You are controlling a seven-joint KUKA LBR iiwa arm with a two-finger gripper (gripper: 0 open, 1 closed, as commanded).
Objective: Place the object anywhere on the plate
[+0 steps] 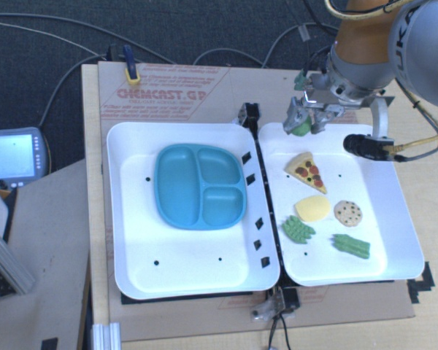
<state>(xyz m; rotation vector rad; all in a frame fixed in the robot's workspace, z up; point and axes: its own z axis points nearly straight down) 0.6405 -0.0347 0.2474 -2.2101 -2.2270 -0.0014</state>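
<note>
Claw [306,120] clamps a small green toy [300,127] above the right bin's far edge; light, stiff, slippery plastic, pinched mid-body; plate [201,187] waits.

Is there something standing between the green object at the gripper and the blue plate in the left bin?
Only the black divider between the bins lies between the green object at the gripper and the blue plate. The toy food sits nearer the camera, off that line.
</note>
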